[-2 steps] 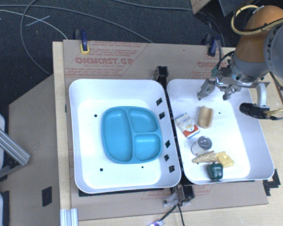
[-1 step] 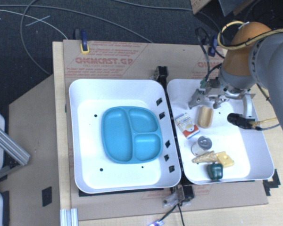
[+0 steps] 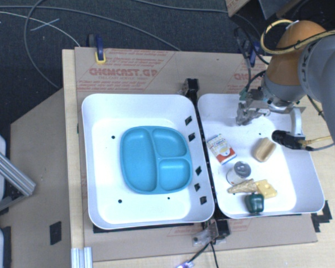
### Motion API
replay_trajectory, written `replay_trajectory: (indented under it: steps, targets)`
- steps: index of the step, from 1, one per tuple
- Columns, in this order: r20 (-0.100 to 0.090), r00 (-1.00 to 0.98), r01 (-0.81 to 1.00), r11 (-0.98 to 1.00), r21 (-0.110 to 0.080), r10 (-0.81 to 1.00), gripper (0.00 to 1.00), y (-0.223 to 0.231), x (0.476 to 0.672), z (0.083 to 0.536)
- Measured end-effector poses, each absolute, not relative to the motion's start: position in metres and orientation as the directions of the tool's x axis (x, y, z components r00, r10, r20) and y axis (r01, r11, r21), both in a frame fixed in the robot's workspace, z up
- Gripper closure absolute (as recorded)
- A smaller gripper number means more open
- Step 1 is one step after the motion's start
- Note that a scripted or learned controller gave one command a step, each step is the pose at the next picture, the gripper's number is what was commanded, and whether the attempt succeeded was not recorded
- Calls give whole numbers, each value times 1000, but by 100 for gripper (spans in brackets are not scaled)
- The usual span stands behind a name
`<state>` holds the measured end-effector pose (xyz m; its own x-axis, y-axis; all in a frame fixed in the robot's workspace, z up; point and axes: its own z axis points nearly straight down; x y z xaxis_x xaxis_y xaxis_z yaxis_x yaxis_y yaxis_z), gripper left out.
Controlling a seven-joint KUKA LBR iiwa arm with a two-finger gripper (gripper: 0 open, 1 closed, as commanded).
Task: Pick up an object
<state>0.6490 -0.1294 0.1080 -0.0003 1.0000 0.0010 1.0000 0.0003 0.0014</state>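
dark carpet with loose cables is showing around a board-topped bench (image 3: 128, 71), and two white bins are sitting side by side on it. taking the small red-and-white carton (image 3: 220, 148) as the marker: it is lying in the right bin (image 3: 301, 172), near the wall shared with the left bin (image 3: 100, 149), where a blue divided plate (image 3: 156, 159) is resting well apart from the carton across that wall. a tan block (image 3: 264, 149) is lying near the carton, on its side away from the plate. a grey round piece (image 3: 241, 168) is sitting just in front of the carton, toward the camera. further that way a yellow wedge (image 3: 267, 189) and a green thing (image 3: 254, 204) are lying close together, the green one nearest the front rim. the gripper (image 3: 248, 116) is hanging beyond the carton, toward the far wall of the same bin, apart from every item. whether it is spread or pressed together i cannot tell, since it is showing too small and from above, and nothing is showing in its grasp. judging by this, the task is sitting at its start: no object is being lifted, and all are lying on the bin floor. choosing, descending, closing and raising are all waiting to be done. the carton is looking like the closest candidate, with the tan block hardly further off.
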Motion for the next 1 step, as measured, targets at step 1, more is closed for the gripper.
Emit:
replay_trajectory:
  steps: [1]
  targets:
    - [-1, -1, 1000, 1, 7, 1000, 100, -132, 657, 155]
